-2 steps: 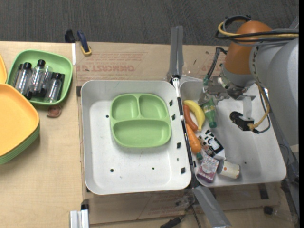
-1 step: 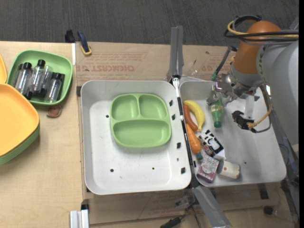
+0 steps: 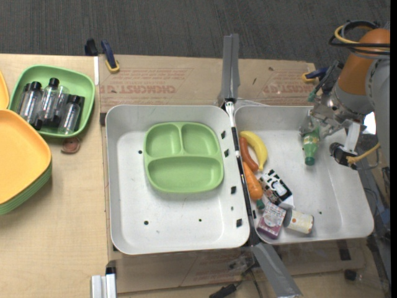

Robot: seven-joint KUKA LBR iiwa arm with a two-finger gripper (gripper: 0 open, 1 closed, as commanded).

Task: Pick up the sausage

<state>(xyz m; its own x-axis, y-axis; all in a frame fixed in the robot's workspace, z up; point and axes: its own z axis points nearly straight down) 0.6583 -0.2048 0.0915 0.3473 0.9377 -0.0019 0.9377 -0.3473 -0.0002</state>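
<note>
The sausage [image 3: 248, 154] is lying against the banana [image 3: 257, 146], probably light, smooth, slippery, best pinched mid-length; gripper [image 3: 312, 135] is clasping a green bottle [image 3: 310, 149].

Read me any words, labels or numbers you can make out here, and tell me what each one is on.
Red print on the cardboard sheet behind the bins: appears upside down and mirrored, too blurred to read reliably.
Black-and-white packet in the right bin: markings too small to read.
Purple packet: label unreadable.
Bottles in the green tray: no legible text.
</note>
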